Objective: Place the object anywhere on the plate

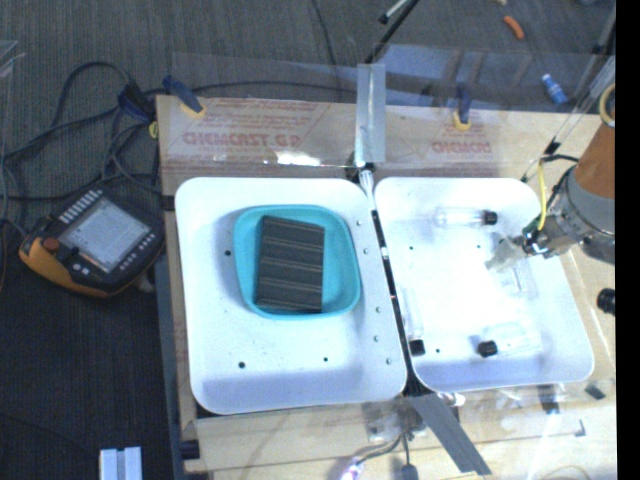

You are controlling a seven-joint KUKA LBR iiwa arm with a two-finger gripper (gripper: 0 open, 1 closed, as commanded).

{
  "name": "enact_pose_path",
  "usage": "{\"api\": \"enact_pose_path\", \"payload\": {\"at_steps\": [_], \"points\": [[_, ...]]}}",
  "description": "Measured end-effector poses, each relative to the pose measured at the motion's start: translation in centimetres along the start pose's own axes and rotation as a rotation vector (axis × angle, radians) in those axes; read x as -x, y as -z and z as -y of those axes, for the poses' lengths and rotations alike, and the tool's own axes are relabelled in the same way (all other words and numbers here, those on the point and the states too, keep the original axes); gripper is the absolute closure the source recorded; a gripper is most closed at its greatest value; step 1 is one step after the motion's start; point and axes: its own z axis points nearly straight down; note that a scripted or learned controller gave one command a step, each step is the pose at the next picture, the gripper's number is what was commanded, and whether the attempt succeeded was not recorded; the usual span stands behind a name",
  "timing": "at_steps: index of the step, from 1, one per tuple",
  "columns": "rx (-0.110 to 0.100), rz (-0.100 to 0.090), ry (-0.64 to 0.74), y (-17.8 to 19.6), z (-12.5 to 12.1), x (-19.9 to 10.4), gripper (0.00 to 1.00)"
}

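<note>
Left bin [215, 368]: we see a shallow white bin on the left half of the tabletop [300, 133], touching the right bin along the centre seam
Plate [345, 268]: we find a teal, rounded-square plate lying flat in the left bin, toward that bin's 12 o'clock half
Object [290, 264]: we see a dark grey ribbed rectangular block resting flat on the plate, near the plate's centre, long side running from 12 to 6 o'clock; it lies wholly inside the plate's rim
Right bin [450, 363]: we see a second shallow white bin at 3 o'clock of the left bin
Right bin contents: we make out several clear, faint items with black caps; one [462, 216] lies near the bin's 12 o'clock edge, another [505, 341] near its 5 o'clock corner, and a black cap [416, 347] sits at the bin's 7 o'clock corner; what they are we cannot tell
Arm [598, 193]: we see the grey arm with its orange band entering from 3 o'clock, over the right bin's 2 o'clock corner
End effector [510, 253]: we place it above the right bin's 3 o'clock area, well apart from the plate and the object; its parts are pale and blurred against the white bin, so we cannot tell whether it is spread or closed
Pendant [95, 243]: we see a handheld control unit with a screen and orange casing on the dark floor at 9 o'clock of the left bin, cables trailing toward 12 o'clock
</note>
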Motion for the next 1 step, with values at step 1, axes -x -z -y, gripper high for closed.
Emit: {"api": "enact_pose_path", "payload": {"at_steps": [1], "points": [[0.0,0.0,0.0,0.0,0.0,-0.01,0.0]]}}
